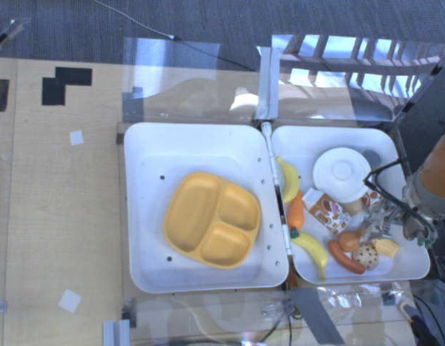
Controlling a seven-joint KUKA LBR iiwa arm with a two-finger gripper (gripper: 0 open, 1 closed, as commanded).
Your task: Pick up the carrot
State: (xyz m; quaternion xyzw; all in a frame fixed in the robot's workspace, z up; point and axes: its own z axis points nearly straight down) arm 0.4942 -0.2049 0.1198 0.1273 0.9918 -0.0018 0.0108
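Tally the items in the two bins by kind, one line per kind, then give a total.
Yellow divided plate: 1
Bananas: 2
Carrot: 1
White round lid: 1
Snack packet: 1
Sausage: 1
Cookie: 1
Cheese wedge: 1
Total: 9; a few small pieces under the gripper are too hidden to count.

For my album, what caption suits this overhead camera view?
Robot arm reaching over a toy-food bin where the carrot lies.
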